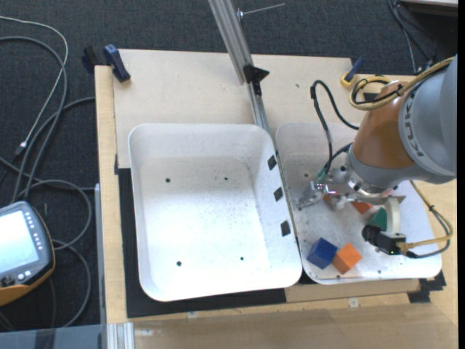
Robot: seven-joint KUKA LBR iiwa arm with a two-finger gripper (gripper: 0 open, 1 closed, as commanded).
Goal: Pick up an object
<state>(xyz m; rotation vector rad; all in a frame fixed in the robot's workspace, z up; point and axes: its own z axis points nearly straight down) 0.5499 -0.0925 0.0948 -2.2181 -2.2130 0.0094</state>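
The gripper [314,193] is lowered into the right bin [290,140]; the state of its fingers cannot be told. A blue cube [322,253] and an orange cube [348,257] lie apart from it, near the bin's front edge.

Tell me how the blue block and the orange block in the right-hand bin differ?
The blue cube-shaped block is dark blue, the orange cube-shaped block bright orange. The blue block looks slightly bigger and sits nearer the bin divider; the orange block lies on its far side. Both lie close together near the right white bin's front rim.
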